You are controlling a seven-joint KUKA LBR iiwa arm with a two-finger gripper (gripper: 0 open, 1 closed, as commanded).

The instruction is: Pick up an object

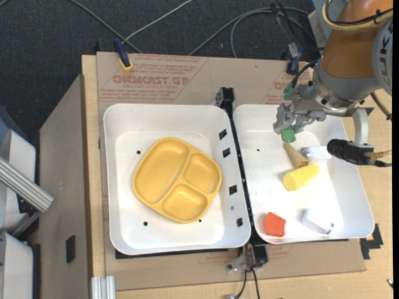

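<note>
**Desk:** What's your claw doing?

**Me:** My claw (288, 128) hangs over the right bin (358, 195) beside a small green thing (288, 134); I can't tell its state. The yellow block (300, 177) lies just below (apart from it).

**Desk:** Any writing?

**Me:** Red print on the cardboard sheet (156, 75), perhaps "CHEMCAST". The yellow divided plate (177, 179) sits in the left bin (118, 167), dark carpet (43, 42) around.
</note>
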